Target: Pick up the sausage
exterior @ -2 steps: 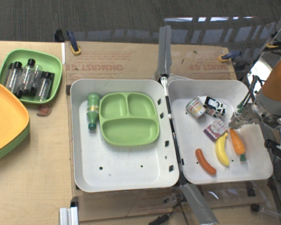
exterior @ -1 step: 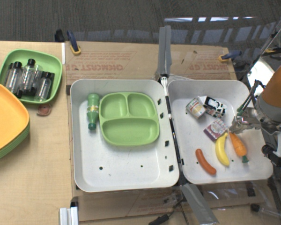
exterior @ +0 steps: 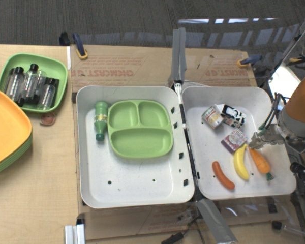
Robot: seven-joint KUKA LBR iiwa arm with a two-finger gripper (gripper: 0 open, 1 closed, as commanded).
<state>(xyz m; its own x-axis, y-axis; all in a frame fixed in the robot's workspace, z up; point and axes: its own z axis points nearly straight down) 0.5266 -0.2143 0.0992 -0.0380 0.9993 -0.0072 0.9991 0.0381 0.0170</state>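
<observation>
The sausage [exterior: 223, 175] is a short red-orange link lying at a slant near the front of the right bin [exterior: 279, 187]. It lies free on the bin floor with nothing touching it. My gripper [exterior: 255, 142] reaches in from the right edge and hangs over the bin's right side, above the top of a carrot [exterior: 261, 161]. It is to the right of the sausage and farther back. A banana [exterior: 240, 162] lies between the sausage and the carrot.
The right bin also holds a purple packet [exterior: 235, 139], a small can [exterior: 212, 117] and a black-and-white toy [exterior: 233, 116]. The left bin [exterior: 86, 182] holds a green divided plate [exterior: 140, 127] and a green bottle [exterior: 100, 119]. A green tray of bottles [exterior: 33, 83] and orange plates [exterior: 7, 131] sit far left.
</observation>
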